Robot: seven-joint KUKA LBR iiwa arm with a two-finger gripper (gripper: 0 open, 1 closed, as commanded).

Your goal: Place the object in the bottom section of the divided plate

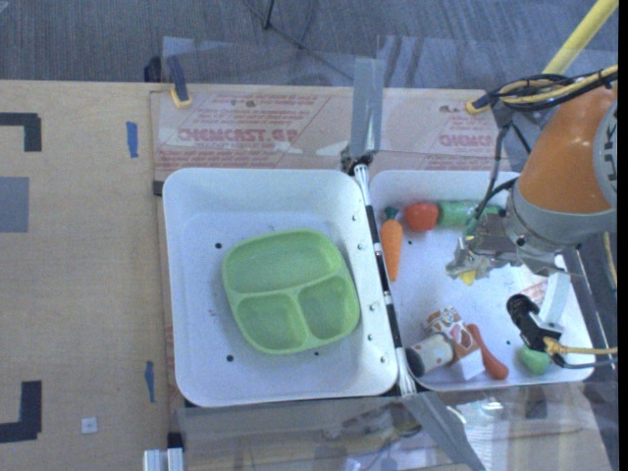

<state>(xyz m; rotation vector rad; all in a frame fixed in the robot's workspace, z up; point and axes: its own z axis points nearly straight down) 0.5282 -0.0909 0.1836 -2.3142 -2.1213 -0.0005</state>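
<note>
The gripper hangs over the middle of the right bin. The green plate sits in the left bin.

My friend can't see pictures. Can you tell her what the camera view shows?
A grey and orange robot arm's gripper hovers over the right white bin, which holds toy food, including a carrot and a tomato. The left bin holds a green divided plate.
</note>
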